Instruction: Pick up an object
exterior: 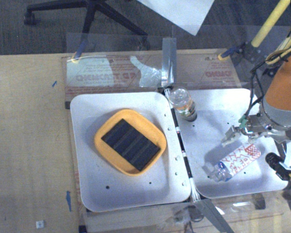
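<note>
I see the left bin (pixel 84 155) holding an orange dish (pixel 108 154) with a dark ridged pad (pixel 131 144). The right bin (pixel 218 117) holds an upright jar (pixel 183 105) at its upper-left corner and a plastic bottle (pixel 234 161) lying lower right, beneath the gripper (pixel 243 129); I cannot tell its grasp.

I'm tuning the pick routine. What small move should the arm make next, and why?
Probably lower the hand a little and shift it toward the lying bottle in the right bin. The hand sits at that bottle's upper end, apart from it. The upright jar at the divider and the yellow tray in the left bin lie farther off.
</note>
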Motion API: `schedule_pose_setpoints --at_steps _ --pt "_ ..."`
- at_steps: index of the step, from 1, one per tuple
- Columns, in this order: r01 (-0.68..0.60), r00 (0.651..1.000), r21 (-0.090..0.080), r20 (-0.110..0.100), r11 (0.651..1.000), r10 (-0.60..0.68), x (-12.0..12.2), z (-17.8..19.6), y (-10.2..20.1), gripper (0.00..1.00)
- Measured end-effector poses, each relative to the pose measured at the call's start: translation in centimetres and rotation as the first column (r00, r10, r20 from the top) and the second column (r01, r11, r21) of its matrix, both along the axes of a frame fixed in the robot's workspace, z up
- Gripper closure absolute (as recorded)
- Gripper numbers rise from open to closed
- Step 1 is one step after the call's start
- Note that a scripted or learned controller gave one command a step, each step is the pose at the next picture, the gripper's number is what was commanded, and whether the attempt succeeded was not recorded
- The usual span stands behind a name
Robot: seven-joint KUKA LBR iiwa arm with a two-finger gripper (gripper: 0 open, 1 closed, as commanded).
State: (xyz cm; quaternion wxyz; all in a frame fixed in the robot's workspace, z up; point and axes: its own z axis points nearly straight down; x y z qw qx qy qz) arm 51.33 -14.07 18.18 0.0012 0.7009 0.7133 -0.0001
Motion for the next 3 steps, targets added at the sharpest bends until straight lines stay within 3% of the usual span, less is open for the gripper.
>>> schedule_pose_setpoints --at_steps 1,2,3 --pt "-0.141 0.99 0.002 0.006 0.99 0.141 -3.2 -9.2 4.7 0.0" --pt "-0.012 1.0 0.001 -0.001 1.0 0.012 5.4 -9.1 2.4 0.0" --pt "-0.066 0.998 -0.001 0.006 0.998 0.066 11.0 -9.3 5.0 0.0"
